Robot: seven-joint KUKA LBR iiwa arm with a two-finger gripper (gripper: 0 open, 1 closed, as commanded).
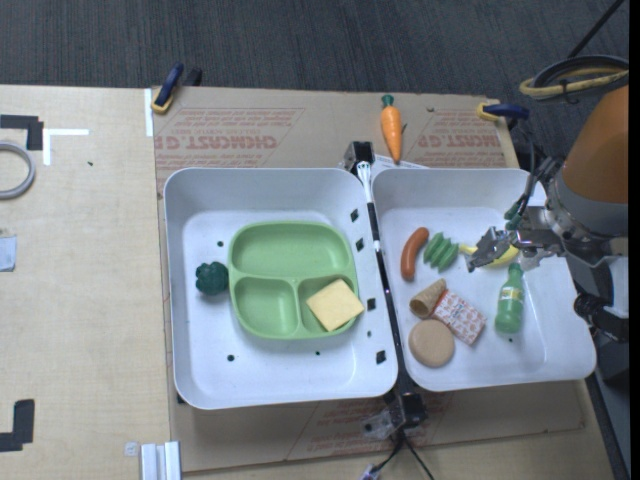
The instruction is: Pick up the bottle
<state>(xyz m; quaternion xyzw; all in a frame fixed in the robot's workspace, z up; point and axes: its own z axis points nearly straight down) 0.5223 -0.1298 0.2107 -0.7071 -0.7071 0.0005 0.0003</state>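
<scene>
The green bottle [511,304] lies in the right bin [560,353], near its right side, with its cap pointing toward the far wall. My gripper [482,250] hangs a little up and to the left of the bottle, above a yellow banana [505,255]. Its dark fingers are spread open with nothing between them, and they do not touch the bottle.
The right bin also holds a red sausage [413,253], a green vegetable [439,252], a cone [428,296], a patterned packet [460,317] and a round brown biscuit [432,343]. The left bin [200,358] holds a green divided tray [290,258] with a yellow block [334,304] and broccoli [211,278]. A carrot [390,126] lies behind the bins.
</scene>
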